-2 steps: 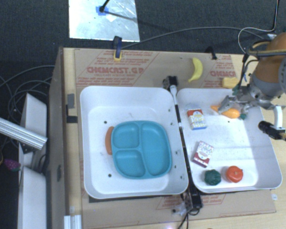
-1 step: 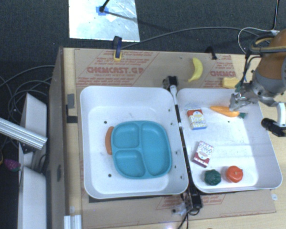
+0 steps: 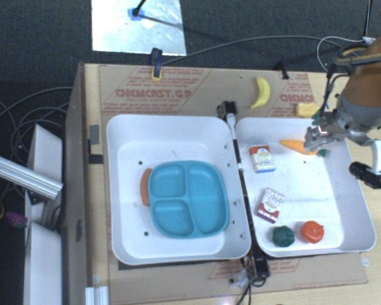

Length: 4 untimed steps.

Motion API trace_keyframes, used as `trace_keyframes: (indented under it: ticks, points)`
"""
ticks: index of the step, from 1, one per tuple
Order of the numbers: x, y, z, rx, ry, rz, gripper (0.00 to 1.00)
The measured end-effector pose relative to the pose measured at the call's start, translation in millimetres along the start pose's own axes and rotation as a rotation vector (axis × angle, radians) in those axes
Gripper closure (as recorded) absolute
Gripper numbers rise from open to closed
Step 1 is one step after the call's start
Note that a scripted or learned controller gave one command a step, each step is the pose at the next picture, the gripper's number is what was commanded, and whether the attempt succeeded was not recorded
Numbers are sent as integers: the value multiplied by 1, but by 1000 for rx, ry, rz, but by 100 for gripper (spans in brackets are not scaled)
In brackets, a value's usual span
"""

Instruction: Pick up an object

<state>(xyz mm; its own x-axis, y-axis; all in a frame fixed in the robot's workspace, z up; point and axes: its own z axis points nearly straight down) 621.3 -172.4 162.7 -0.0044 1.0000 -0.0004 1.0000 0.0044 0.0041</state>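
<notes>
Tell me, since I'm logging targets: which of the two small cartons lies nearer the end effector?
The upper carton, beside the carrot; the tilted carton lies lower, farther from the end effector.

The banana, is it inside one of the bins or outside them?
Outside. The banana lies on the brown board behind the right bin, beyond its far rim.

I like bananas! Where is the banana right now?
The banana lies outside both bins, on the cardboard behind the right bin, near the top of the camera view, left of a yellow block.
</notes>
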Motion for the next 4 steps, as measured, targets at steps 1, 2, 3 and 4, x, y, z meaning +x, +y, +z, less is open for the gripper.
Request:
trace_keyframes:
  ticks: [1, 2, 3, 4]
  points:
    - [0, 0, -10, -2, -1, -1, 100]
    - [-13, -6, -65, -1, -2, 3, 100]
    - [41, 18, -41, 2, 1, 0, 100]
    - [40, 18, -42, 2, 0, 1, 0]
